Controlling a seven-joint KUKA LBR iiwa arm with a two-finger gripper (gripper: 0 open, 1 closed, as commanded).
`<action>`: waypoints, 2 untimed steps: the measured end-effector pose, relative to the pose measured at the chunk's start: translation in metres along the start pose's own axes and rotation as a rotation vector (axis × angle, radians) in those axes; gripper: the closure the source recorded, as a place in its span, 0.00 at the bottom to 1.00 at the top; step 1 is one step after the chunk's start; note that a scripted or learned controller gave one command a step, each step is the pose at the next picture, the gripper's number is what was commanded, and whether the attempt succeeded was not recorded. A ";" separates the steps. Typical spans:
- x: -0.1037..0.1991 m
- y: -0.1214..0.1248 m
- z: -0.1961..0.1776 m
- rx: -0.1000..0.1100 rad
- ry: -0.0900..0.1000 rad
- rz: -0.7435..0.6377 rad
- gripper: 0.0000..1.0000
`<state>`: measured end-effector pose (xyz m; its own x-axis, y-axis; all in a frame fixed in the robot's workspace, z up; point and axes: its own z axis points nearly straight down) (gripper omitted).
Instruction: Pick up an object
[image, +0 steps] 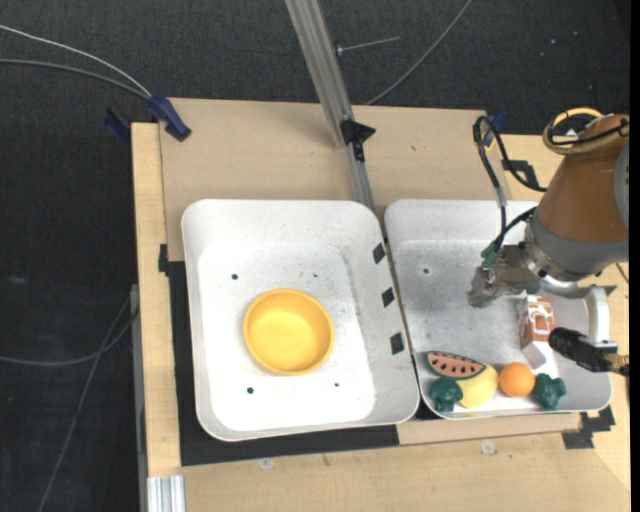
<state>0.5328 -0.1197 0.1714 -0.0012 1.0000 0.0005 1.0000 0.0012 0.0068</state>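
My gripper (486, 290) hangs low over the middle of the right bin (440, 230), with bare bin floor just left of it. A small red-and-white carton (536, 322) stands just to its right, partly behind the wrist. Along the bin's front edge lie a watermelon slice (456, 364), a green broccoli piece (446, 393), a yellow lemon (479, 386), an orange (516, 380) and a dark green piece (548, 391). These lie below the gripper in the view, apart from it.
A yellow bowl (288, 330) sits in the left bin (215, 260). A metal pole (330, 80) slants down to the divide between the bins. The orange-banded arm (585, 200) covers the right bin's far right side.
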 end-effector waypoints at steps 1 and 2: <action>0.006 0.008 -0.050 -0.002 0.000 0.000 1.00; 0.007 0.010 -0.072 0.000 -0.001 -0.001 1.00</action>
<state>0.5421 -0.1131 0.2437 -0.0021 1.0000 -0.0008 1.0000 0.0021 0.0069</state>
